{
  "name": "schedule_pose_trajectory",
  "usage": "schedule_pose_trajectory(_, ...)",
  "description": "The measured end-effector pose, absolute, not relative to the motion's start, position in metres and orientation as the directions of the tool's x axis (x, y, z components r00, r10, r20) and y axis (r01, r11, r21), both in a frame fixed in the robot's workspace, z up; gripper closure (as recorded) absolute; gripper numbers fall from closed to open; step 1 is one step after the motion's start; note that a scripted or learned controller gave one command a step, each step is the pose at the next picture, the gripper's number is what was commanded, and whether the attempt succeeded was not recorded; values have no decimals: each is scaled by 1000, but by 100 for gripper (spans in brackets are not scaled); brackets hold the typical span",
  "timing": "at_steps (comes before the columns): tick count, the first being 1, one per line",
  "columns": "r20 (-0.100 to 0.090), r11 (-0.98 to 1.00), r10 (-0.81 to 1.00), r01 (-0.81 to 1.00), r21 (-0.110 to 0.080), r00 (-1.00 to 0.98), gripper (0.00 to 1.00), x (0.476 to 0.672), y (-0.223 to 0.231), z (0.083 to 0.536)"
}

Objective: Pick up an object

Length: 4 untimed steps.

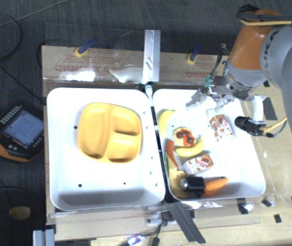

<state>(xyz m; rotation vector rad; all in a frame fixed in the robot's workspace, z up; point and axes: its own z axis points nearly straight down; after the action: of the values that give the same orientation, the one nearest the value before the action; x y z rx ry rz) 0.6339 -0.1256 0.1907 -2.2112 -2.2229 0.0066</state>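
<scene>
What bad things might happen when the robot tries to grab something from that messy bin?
The carrot, banana and black tube lie heaped together at the right bin's near left side, so the gripper might pinch two at once or knock one aside. The packet lies flat and may slip away.

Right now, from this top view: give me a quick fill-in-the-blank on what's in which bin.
1. The yellow divided tray lies in the ___ bin.
2. The carrot lies near the ___ edge of the right bin.
3. The gripper hangs above the ___ bin.
4. The banana lies in the ___ bin.

Missing words: left; front; right; right
</scene>
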Motion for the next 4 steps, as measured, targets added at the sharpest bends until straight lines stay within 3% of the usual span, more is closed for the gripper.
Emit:
schedule_pose_trajectory(1,-4,-103,995,994,17,104,0,660,-195,122)
schedule_pose_trajectory(2,3,-26,1000,1000,-2,26,0,658,-204,92)
schedule_pose_trajectory(3,-3,-152,988,988,8,152,0,586,-182,89)
schedule_pose_trajectory(4,7,-116,993,993,18,116,0,549,-201,92)
